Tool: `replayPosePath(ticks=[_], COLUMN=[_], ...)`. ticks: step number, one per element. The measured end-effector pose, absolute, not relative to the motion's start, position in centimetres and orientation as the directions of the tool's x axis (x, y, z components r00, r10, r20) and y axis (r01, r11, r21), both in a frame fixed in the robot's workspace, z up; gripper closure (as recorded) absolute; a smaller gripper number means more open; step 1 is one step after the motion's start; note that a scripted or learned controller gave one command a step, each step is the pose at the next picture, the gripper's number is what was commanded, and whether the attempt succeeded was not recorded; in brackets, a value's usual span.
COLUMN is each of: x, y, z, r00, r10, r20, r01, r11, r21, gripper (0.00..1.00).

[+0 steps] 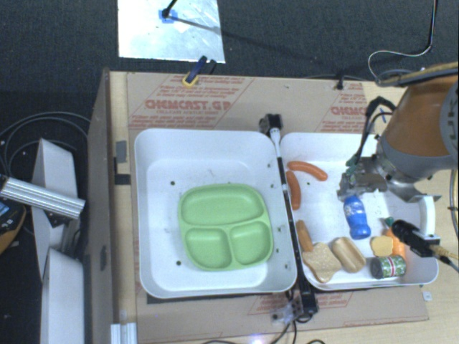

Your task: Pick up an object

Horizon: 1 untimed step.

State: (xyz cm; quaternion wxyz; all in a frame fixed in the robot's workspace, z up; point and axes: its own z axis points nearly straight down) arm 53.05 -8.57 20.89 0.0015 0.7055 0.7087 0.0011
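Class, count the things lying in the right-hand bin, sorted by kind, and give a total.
Sausages: 3
Bread pieces: 2
Blue bottle: 1
Small can: 1
Yellow-orange food piece: 1
Total: 8

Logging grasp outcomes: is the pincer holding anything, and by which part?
Cannot be told: the pincer sits right above the blue plastic bottle's top end.

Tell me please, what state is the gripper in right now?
Gripper: above the blue bottle in the right bin; open or shut cannot be told.
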Motion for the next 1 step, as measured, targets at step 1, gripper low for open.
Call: replayPosePath(ticks=[1], x=[52.72], y=[-13.44], z=[22.49], r00=[-0.001], r10=[1.000], r20=[-0.002], r01=[1.000], r11=[0.001], r21=[0.002], gripper=[1.00])
